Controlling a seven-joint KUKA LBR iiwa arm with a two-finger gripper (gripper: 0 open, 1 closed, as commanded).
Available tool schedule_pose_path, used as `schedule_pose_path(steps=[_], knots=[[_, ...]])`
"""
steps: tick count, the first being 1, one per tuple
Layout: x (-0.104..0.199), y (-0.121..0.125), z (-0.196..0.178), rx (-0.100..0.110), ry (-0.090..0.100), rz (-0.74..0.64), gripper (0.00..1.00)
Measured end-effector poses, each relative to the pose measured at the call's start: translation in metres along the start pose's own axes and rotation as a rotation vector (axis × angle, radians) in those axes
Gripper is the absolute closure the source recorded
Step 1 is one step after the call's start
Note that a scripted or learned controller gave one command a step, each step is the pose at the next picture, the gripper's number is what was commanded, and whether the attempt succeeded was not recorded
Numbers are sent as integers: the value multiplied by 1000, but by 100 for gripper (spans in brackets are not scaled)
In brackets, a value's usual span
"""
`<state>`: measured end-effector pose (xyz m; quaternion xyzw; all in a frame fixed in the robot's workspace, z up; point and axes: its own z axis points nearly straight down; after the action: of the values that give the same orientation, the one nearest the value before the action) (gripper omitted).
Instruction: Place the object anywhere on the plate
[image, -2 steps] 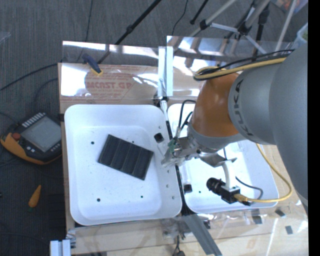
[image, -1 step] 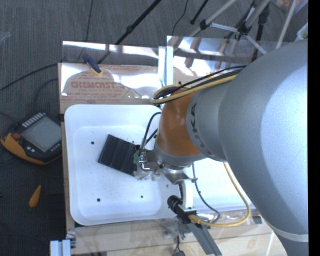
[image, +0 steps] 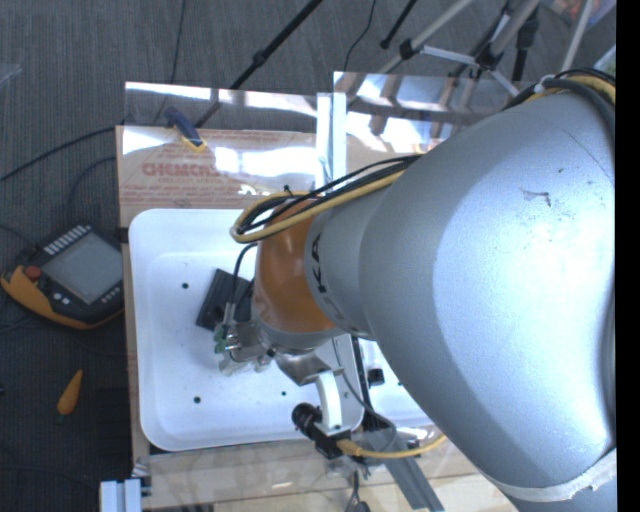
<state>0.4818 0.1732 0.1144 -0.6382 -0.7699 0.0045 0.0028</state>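
While the grey arm (image: 480, 270) fills the right of your camera view, its orange band (image: 285, 275) hangs over the left white bin (image: 160, 390), and the gripper (image: 238, 350) sits low above the bin floor. You cannot tell from here whether it is open or closed, or whether it grips anything. A small greenish shape (image: 220, 343) at the gripper's left edge may be the object, though it is too small to name. A dark flat item (image: 216, 298) lies just beside it on the bin floor. No plate can be picked out; the arm covers much of both bins. Your risk, judged from this: the program lifts with nothing caught, or nudges the dark item aside, because the wrist masks the contact. An orange pendant (image: 70, 280) rests on the carpet, well apart.
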Motion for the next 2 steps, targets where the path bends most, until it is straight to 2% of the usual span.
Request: schedule_pose_path(steps=[1,2], knots=[[24,5,-20,-3,-1,-450,100],[22,6,-57,-10,-3,-1055,100]])
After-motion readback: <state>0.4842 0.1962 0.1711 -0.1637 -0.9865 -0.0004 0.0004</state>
